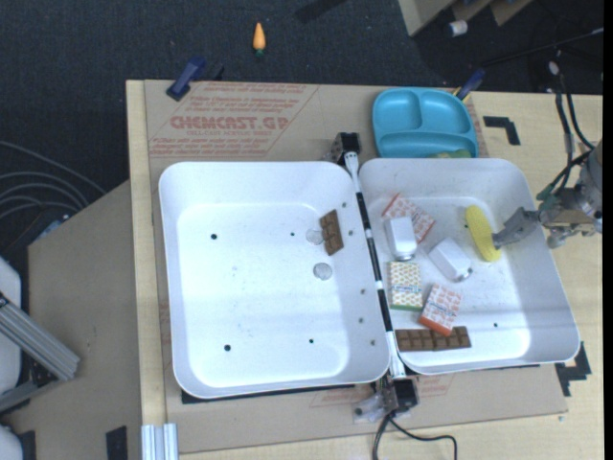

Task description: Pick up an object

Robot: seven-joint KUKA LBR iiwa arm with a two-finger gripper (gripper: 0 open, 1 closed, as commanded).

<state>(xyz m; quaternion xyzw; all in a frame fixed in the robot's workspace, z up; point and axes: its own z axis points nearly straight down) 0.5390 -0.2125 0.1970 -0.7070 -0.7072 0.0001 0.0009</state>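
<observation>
My jaws (522, 224) hang over the right edge of the right-hand shallow white plastic bin (536, 338), reaching in from the side; whether they are spread or pressed together I cannot tell, since they show as a small grey shape. They sit just beside a yellow banana-shaped toy (481, 233), which lies on the bin floor near the right wall.

The other things in this bin lie further left. A red-and-white patterned packet (410, 213) lies near the top, with a white rounded bottle-like piece (401, 237) touching it just below. A small white rectangular block (450, 259) lies between the bottle-like piece and the banana toy. Lower down are a pale checkered packet with a green edge (405, 284) and an orange-and-white packet (442, 308) beside it. A long brown chocolate-bar shape (433, 338) lies along the near wall.

In the left-hand shallow white plastic bin (192, 247), a shorter brown bar (331, 232) lies close to the right wall.

Behind the bins, a light blue divided plastic tray (424, 123) rests on the desk (153, 142).
</observation>
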